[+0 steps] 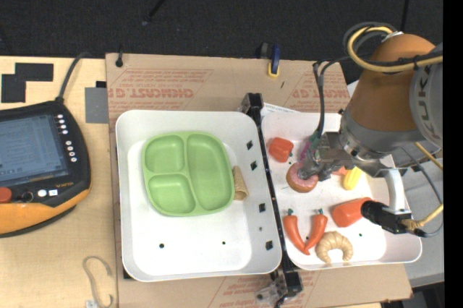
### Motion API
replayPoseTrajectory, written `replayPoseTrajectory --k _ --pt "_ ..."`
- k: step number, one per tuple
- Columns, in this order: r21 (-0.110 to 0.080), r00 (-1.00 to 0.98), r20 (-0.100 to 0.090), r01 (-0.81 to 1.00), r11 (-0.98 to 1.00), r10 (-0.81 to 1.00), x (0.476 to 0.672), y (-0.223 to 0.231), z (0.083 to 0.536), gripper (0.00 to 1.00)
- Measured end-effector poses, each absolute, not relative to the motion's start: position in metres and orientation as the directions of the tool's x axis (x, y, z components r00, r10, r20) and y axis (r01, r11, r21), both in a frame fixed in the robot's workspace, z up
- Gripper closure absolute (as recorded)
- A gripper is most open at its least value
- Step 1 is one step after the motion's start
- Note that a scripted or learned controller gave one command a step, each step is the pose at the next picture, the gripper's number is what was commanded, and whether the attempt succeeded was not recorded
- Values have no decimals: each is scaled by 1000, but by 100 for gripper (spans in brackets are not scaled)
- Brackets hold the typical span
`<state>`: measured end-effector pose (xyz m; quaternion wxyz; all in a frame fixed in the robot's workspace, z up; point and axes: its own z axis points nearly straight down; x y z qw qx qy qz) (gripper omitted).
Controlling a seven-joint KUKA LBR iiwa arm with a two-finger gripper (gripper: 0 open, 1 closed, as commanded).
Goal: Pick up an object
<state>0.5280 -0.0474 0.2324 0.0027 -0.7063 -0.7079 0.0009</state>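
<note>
2 white bins side by side on a cardboard sheet. Left bin: green divided plate with 3 sections sits toward 12 o'clock of bin centre; small tan roll touching plate's 3 o'clock edge.

Right bin: arm enters from 3 o'clock, orange band above wrist, gripper down low in bin's upper middle. Jaw state: cannot tell, dark gripper body blocks the tips. Nothing visibly held.

Pick candidates all in right bin. Reddish-brown round piece directly at 6 o'clock of gripper, just beside or touching it, contact unclear. Small red pepper at 9 o'clock of gripper, near. Yellow piece at 4 o'clock, near. Orange-red pepper further toward 5 o'clock, next to a black cylinder on the arm side. 2 red chilies at 6 o'clock, near bin's front edge, forming a V. Croissant just beside chilies at their 4 o'clock.

Outside the bins: control tablet, orange-backed, at far 9 o'clock on the bench.
</note>
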Motion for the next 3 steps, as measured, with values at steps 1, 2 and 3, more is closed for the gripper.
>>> replayPoseTrajectory --k 1,2,3 --pt "-5 -4 2 1000 4 1000 527 8 222 100" --pt "-6 -2 1 1000 2 1000 509 52 221 100" --pt "-5 -4 2 1000 4 1000 507 101 217 100"
